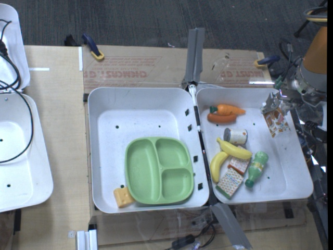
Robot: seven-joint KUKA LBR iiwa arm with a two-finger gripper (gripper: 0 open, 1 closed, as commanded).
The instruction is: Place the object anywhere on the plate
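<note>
A green three-compartment plate (158, 171) lies in the left bin (104, 139), toward its front. At the right bin's far right side, my gripper (277, 102) reaches in below the arm's orange band. A small crinkled snack packet (276, 120), silver and printed, hangs from the fingers. The gripper is shut on the packet's top edge, and the packet looks lifted off the bin floor. Gripper and packet are far to the right of the plate, across the divide between the bins.
A yellow cheese wedge (123, 197) sits by the plate's front left corner. The right bin (291, 186) holds a carrot (227, 110), a small can (237, 136), two bananas (232, 150), a green bottle (256, 168) and patterned boxes (230, 183).
</note>
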